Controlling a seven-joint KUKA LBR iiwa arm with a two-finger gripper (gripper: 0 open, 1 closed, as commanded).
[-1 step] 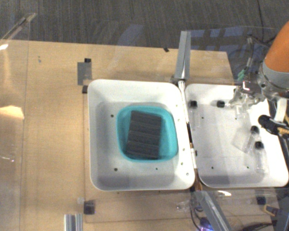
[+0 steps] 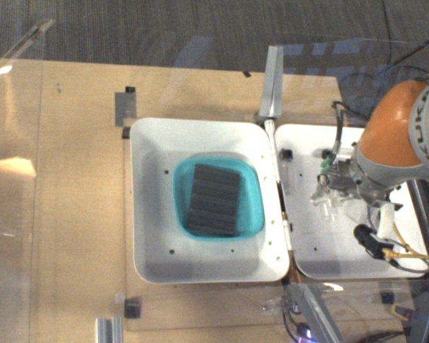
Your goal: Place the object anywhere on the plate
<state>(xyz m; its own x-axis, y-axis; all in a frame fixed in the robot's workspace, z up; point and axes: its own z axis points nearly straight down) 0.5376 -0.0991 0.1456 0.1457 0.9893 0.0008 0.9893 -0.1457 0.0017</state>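
A dark grey ridged block [image 2: 214, 199] lies flat on the teal plate [image 2: 254, 199], which sits in the middle of the left bin [image 2: 150, 191]. The block rests fully inside the plate's rim, slightly tilted. My gripper [image 2: 329, 200] hangs over the left part of the right bin [image 2: 307, 249], well apart from the block and the plate. Its pale fingers [image 2: 320, 196] stand open with nothing between them. The orange band [image 2: 390, 131] of the arm is above the wrist at the right.
A ridge where the two bins meet [image 2: 279, 191] runs between the plate and the gripper. Cables and a black connector [image 2: 368, 240] trail from the wrist over the right bin. A metal post [image 2: 272, 81] stands behind the bins.
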